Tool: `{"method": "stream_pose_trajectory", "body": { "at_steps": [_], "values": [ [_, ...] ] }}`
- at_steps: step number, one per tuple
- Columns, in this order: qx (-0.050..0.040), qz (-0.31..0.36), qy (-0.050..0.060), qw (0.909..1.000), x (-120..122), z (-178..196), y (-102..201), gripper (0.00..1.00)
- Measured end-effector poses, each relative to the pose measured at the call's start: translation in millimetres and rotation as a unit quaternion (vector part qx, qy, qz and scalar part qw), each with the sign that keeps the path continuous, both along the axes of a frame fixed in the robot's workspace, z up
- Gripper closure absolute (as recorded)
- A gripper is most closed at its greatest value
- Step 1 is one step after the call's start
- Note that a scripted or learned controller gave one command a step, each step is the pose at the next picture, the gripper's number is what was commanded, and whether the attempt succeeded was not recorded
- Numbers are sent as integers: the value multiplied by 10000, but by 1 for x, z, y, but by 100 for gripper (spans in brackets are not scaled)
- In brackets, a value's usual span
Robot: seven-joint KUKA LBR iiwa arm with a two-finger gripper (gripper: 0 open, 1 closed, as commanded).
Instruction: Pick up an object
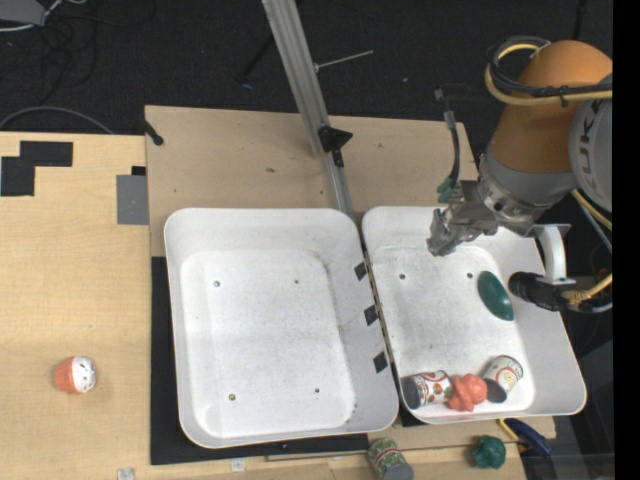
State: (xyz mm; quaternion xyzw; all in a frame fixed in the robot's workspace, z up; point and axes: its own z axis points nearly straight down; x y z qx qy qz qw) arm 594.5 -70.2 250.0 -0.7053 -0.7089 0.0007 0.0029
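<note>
Gripper (445, 236) hovering near the top of the right bin (572, 388), can't tell its state tbh. Green oval thing (495, 295) just lower right, lying flat. Cans (428, 388) and red toy (466, 392) crammed at the bottom edge, likely to slip or get nudged.

Lab bench seen from above against dark floor
Light wooden bench top (250, 153) is set on a black floor (150, 38) where cables (40, 8) are strewn; an aluminium rail (300, 68) is slanted across; black patches (35, 163) are marked on the left board
</note>
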Motion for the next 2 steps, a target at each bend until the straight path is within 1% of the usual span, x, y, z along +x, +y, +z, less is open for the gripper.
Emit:
{"method": "stream_pose_trajectory", "body": {
  "at_steps": [1,2],
  "values": [
    [-6,-4,-9,10000,7,-4,57,100],
    [-5,2,5,10000,-3,-17,114,100]
  ]
}}
